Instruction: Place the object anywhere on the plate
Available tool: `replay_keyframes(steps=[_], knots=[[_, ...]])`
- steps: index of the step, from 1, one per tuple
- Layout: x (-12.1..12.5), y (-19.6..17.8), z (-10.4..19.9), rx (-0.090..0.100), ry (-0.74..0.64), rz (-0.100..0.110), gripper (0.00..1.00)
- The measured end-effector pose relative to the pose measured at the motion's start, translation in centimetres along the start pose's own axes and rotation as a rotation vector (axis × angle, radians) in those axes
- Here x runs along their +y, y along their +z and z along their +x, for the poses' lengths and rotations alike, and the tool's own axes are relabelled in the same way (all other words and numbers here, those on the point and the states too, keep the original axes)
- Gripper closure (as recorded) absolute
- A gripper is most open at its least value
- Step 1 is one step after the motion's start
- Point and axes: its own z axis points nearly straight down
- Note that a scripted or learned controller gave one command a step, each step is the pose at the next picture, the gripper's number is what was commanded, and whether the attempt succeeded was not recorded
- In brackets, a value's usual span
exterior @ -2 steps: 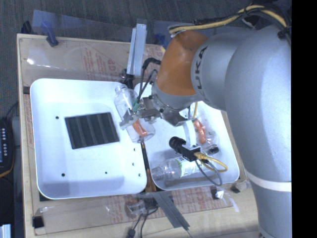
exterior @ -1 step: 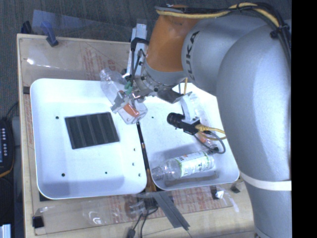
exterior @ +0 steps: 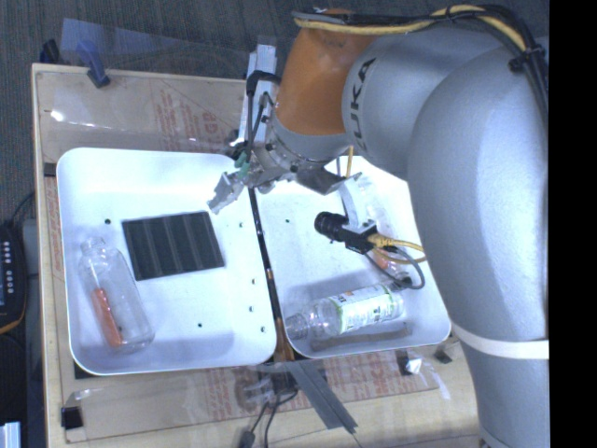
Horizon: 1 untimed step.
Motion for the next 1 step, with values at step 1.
replay_keyframes(steps=[1], knots=[[0.66, -4.58, 1.99, -0.001, 0.112, 0.0, 0.0]])
